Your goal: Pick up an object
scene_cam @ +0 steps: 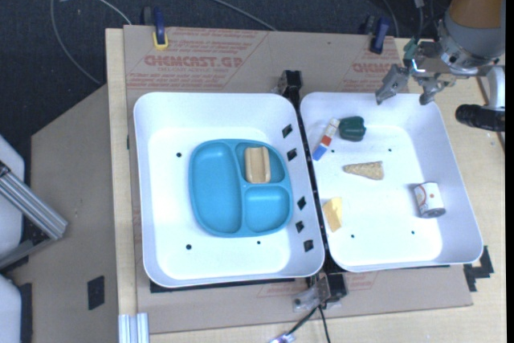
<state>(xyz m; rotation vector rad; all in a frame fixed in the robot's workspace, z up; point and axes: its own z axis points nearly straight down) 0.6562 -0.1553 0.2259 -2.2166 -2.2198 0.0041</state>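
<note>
Approach phase: the pincer hangs over the far edge of the right bin, fingers spread wide apart, nothing between them. No object has been picked yet.

Candidates in the right bin:
- Dark green lump, near the far left corner, closest to the pincer. Rounded, compact, matte.
- Small tube with red and blue parts, lying just beside the green lump and close to the bin's left wall.
- Tan wedge, flat, near the bin's middle.
- Yellow block, close to the left wall on the near side.
- White can with a red mark, on its side, toward the right.

The left bin carries a blue divided tray with a tan piece in its far right compartment.

Next move, as judged: shift the pincer inward over one chosen object, align the fingers across its narrow axis, then descend. The green lump is probably the easiest reach, though the tube alongside may foul one finger. The flat wedge offers little height to grip; the can may roll.
</note>
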